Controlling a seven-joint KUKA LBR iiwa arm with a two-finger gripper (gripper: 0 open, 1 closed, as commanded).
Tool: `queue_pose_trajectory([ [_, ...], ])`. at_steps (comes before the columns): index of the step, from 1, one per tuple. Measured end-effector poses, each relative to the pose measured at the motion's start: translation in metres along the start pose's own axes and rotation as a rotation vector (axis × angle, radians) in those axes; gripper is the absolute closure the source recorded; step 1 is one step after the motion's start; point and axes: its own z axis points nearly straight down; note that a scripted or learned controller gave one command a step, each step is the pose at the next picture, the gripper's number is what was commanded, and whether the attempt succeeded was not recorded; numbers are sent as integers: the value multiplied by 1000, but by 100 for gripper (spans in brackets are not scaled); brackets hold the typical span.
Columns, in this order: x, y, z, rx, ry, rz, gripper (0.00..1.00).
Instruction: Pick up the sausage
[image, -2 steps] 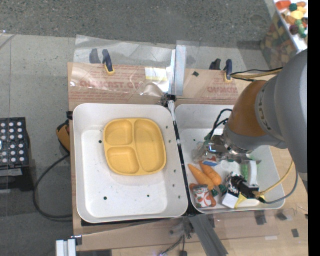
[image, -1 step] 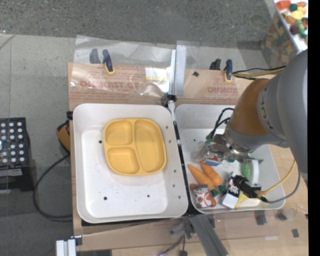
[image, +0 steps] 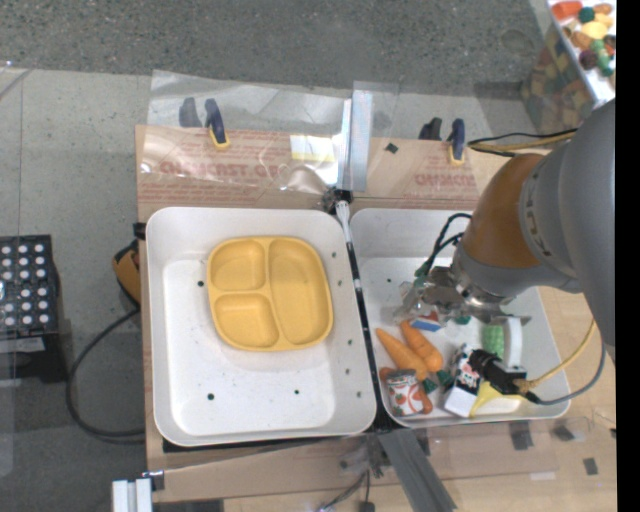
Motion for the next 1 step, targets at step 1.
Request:
queue_pose_trajectory([
  [1, -1, -1, -8, 4, -1, 3, 100],
])
